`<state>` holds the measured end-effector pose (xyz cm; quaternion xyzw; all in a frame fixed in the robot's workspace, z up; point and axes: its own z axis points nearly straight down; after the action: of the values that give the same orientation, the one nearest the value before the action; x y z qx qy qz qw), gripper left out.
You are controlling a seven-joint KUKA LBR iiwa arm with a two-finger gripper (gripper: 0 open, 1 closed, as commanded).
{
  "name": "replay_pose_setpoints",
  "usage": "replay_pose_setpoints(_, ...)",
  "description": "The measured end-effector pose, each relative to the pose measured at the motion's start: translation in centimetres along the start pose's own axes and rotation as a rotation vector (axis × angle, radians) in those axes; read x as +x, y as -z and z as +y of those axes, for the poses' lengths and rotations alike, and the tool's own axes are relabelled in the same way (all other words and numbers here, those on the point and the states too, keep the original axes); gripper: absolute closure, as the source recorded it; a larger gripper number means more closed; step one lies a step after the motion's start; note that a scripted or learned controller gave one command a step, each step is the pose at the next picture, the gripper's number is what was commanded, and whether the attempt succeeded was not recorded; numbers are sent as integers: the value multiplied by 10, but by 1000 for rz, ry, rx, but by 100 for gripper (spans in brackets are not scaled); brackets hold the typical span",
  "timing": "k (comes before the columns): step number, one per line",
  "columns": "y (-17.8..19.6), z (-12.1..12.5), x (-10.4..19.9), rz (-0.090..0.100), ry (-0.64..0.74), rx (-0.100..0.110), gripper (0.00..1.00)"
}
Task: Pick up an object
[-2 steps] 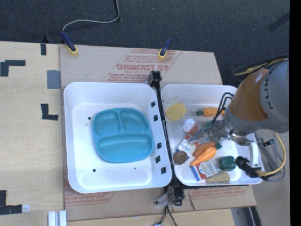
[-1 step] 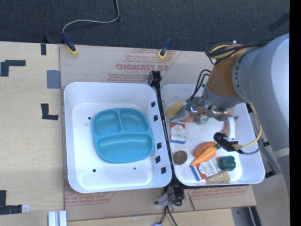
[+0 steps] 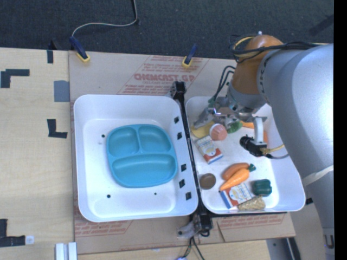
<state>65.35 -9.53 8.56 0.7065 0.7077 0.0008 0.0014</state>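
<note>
Reading from the left, we meet the left bin (image 3: 87, 161), which holds a blue divided plate (image 3: 142, 155) lying flat near its middle, with bare white floor all round it. A black clamped divider (image 3: 184, 145) marks where the two bins meet.

In the right bin (image 3: 293, 191) the candidate objects lie close together: a small red-and-white packet (image 3: 210, 150), a brown disc (image 3: 207, 181), a carrot (image 3: 236, 176), a green piece (image 3: 262, 187) and a flat snack packet (image 3: 242, 197) near the front wall. Toward the far end, a pink round item (image 3: 218, 132) sits beside something yellow (image 3: 199, 130).

The gripper (image 3: 219, 114) is low over that far cluster; we cannot tell how it is set, nor whether it pinches anything, since metal parts and the wrist hide it.

For a sound pick, we judge that the descent should centre on one item alone, probably the pink one, so that neighbours are not nudged.

Room is tight: the divider wall lies just left of the cluster, the far wall just behind. We judge a straight vertical lift safest, the arm (image 3: 303, 112) already covering the bin's right side.
</note>
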Motion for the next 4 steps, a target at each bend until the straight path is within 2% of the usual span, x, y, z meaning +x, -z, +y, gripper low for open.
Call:
replay_pose_setpoints(1,7,15,2,1,0,3,0)
replay_pose_setpoints(2,0,-9,-4,0,0,2,0)
replay_pose_setpoints(3,11,-9,-4,-2,1,-1,100)
replay_pose_setpoints(4,11,-9,-4,-2,1,-1,0)
